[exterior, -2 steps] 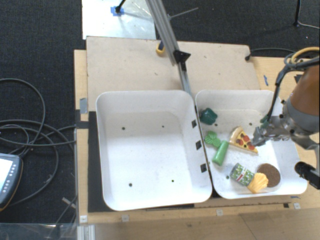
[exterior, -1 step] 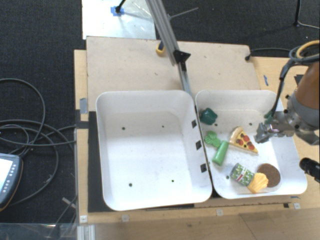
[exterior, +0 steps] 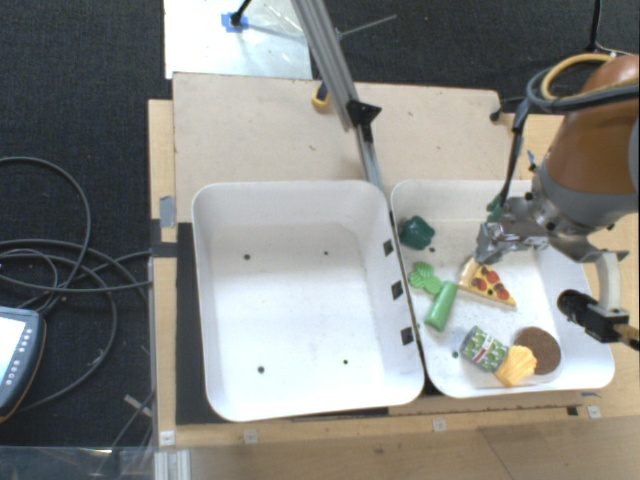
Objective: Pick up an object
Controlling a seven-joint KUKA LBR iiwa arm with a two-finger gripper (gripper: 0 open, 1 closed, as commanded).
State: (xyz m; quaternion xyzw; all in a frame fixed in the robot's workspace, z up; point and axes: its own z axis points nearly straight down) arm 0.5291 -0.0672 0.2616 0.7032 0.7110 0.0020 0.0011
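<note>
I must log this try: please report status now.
End effector low in right bin, just above pizza slice. Nothing gripped. Green bottle beside the slice.

Looking like a robotics lab: plywood bench [exterior: 260, 128] sitting on dark carpet [exterior: 70, 78], loose cables [exterior: 60, 268] trailing left, teach pendant [exterior: 15, 353] lying at near-left edge.

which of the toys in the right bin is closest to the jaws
The pizza slice, lying just below the gripper; the dark green toy and the others lie farther off.
</note>
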